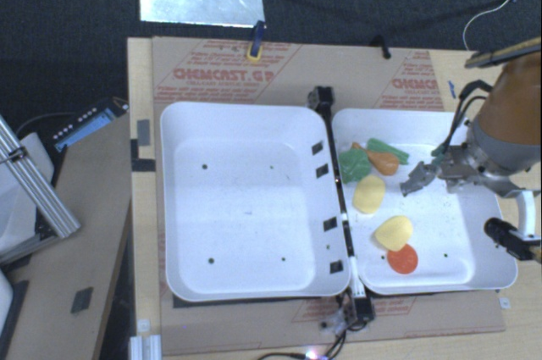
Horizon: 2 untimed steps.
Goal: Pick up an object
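The left bin (246,197) has a bare floor, open to reach from above. In the right bin (449,261) the objects crowd the left half: a green piece (356,164), an orange piece (383,163), two yellow pieces (369,194) (394,232) and a red disc (403,259). The floor to their right lies open, with the gripper (417,179) above its upper part. A black divider (339,206) runs between the bins.

Jaws (412,180) hover over right bin (474,269), nothing seen between them. Green piece (387,150) and orange piece (383,164) just up-left of jaws; second green piece (355,165) further left. Pale yellow piece (369,195) down-left of jaws; yellow piece (394,232) below, touching red disc (403,260). Left bin (182,180) well left of jaws, on tabletop (212,72).
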Each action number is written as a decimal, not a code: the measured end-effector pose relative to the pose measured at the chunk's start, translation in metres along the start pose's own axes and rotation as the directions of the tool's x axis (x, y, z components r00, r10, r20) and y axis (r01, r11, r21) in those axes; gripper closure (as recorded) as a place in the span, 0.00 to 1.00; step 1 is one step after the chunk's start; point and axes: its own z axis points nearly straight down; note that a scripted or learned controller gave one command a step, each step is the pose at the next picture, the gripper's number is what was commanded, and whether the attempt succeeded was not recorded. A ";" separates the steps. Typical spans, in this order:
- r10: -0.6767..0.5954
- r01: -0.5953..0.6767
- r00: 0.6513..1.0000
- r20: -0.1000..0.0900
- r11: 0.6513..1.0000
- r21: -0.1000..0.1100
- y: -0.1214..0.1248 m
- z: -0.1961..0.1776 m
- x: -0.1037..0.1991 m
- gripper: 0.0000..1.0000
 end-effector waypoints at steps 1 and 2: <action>0.001 -0.001 1.000 -0.003 1.000 0.008 -0.048 0.107 0.033 0.00; -0.003 0.003 1.000 0.001 1.000 -0.005 0.006 0.101 0.035 0.00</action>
